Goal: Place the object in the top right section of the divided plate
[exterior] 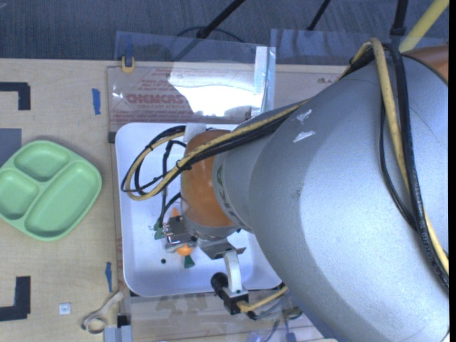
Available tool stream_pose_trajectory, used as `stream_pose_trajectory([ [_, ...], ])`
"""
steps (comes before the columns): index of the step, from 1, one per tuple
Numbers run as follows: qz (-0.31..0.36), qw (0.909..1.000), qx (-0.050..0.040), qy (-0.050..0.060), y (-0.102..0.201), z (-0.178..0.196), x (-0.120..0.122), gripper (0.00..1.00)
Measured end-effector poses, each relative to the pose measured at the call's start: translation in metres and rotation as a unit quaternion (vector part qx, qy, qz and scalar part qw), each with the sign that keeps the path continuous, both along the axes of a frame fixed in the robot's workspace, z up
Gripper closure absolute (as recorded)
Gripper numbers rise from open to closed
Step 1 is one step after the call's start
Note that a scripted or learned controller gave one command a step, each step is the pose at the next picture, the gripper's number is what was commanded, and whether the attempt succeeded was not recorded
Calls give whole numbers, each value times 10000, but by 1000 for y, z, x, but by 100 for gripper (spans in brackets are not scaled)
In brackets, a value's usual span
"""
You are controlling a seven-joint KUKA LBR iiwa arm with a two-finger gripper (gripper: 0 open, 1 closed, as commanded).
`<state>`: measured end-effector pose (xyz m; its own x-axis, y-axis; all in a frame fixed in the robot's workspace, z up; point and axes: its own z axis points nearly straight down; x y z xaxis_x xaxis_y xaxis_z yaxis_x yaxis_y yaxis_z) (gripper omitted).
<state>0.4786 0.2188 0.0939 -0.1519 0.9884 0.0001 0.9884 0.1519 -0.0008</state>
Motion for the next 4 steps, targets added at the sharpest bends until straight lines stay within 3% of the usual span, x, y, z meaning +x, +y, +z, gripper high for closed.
stream_pose_trajectory([
  [1, 2083, 9781, 1, -39, -2, -4, 4, 100],
  [2, 1276, 9918, 46, -55, -18, -4, 3, 100],
  [3, 1319, 9913, 0, -9, -4, 116, 94, 100],
  [4, 156, 9999, -2, 17, -47, 55, 98, 100],
])
